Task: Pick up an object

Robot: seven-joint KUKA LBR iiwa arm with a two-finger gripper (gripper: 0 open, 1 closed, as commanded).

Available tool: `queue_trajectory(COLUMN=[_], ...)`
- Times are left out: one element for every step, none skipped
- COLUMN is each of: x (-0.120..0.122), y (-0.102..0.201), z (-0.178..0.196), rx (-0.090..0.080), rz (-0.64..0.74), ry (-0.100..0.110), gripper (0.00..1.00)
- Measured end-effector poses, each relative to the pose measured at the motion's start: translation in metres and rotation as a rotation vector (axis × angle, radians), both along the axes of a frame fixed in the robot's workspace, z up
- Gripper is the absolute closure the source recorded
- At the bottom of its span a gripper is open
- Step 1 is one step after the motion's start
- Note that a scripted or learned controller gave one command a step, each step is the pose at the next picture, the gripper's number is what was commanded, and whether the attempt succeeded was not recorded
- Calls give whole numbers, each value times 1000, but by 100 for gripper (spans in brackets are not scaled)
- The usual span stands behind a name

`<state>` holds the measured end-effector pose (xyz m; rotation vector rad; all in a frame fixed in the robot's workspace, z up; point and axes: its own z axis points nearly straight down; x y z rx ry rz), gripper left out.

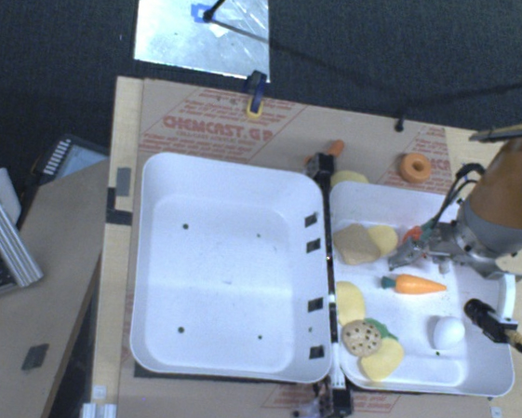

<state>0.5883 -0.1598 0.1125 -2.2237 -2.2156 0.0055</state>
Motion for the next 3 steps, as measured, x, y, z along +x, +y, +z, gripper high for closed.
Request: queue_trajectory(x=[4,5,15], y=[4,150,284], z=[15,133,245], rx=[-1,6,9], rz=[6,22,23], ry=[-9,-19,-21], gripper=[100,100,100])
